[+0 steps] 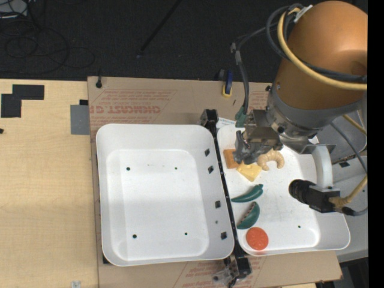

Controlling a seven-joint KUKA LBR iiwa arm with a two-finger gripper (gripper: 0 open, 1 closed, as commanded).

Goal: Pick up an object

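Yellow wedge (250,171) lies in right bin (324,236), touching orange block (229,158) and beige curl (273,158). Gripper (247,156) sits low over that cluster; grip state can't be told. Risk: crowded pieces, could catch an edge and slip. Green pods (248,193), red disc (258,238) nearby.

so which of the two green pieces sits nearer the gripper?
The upper green piece, lying just below the yellow block. The lower green piece sits farther from the gripper, beside the red disc.
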